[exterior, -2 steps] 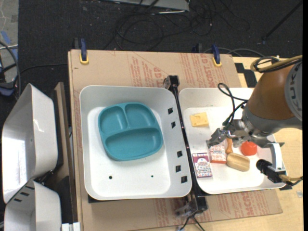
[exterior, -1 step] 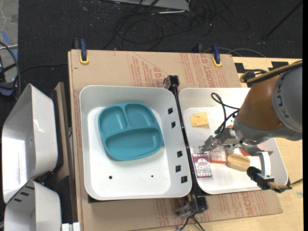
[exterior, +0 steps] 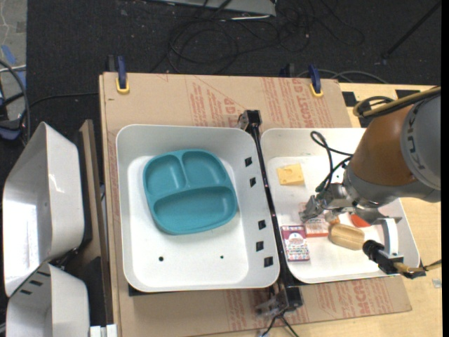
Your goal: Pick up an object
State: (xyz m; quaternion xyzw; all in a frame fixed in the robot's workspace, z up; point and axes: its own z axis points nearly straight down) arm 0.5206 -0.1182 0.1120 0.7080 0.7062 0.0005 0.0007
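Small card box nearest, long axis toward camera; jaws beside it, state impossible to tell.

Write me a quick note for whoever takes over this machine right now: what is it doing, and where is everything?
Pincer: low in the right bin, among the items; grip unclear.
Right bin: yellow cheese slice, small pink box, tan bread roll, something red beside the arm.
Left bin: teal divided plate.
Done: nothing seen lifted.
Left: grasp one item and raise it.
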